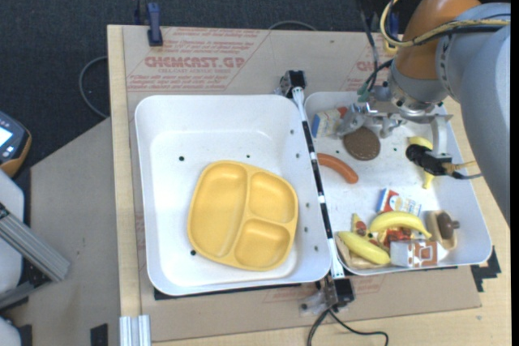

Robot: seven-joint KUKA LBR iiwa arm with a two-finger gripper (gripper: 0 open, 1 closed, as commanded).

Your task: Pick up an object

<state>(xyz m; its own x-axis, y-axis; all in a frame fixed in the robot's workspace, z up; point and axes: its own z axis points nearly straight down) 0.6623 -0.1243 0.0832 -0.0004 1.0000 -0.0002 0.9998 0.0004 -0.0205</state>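
Observation:
In the right bin [474, 211], my gripper [362, 121] hangs at the far end, just above a round brown disc [362, 146]. Whether it touches the disc I cannot tell. A red-orange sausage [336, 168] lies to the disc's near left by the divider. Toward the near end sit two yellow bananas [396, 221] [362, 248], a red and white carton [410, 254], a small colourful packet [389, 199] and a brown piece [444, 228]. A small blue and white item [318, 126] lies left of the gripper.
The left bin [162, 134] holds a yellow divided plate [242, 214]. A black strip [312, 166] runs between the bins. The grey arm with its orange band [434, 20] comes in over the right bin's far corner.

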